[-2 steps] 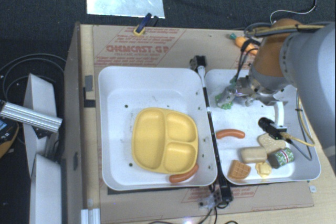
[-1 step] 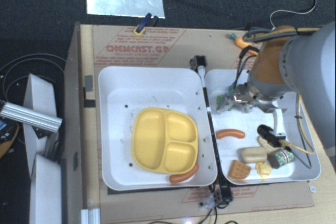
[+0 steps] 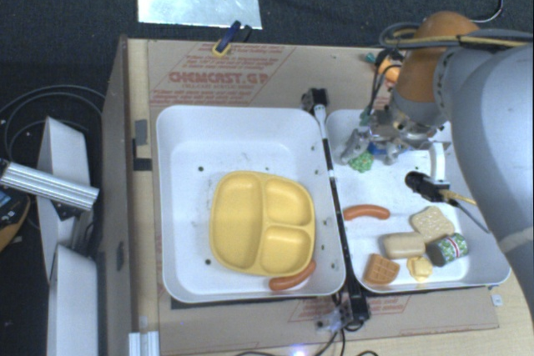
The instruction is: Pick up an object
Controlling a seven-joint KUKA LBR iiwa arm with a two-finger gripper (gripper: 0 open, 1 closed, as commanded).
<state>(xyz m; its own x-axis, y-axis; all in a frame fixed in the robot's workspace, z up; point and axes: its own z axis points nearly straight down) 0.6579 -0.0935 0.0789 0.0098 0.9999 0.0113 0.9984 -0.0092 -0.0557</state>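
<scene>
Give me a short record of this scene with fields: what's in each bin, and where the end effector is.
left bin: yellow divided plate; left sausage against the plate's near edge
right bin: right sausage, cracker, bread roll, waffle, can, green item
end effector: over the right bin's far left corner, just above the green item
grasp: cannot tell

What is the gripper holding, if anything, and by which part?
Cannot tell: the gripper sits right at a small green object in the right bin, the contact itself hidden.
</scene>
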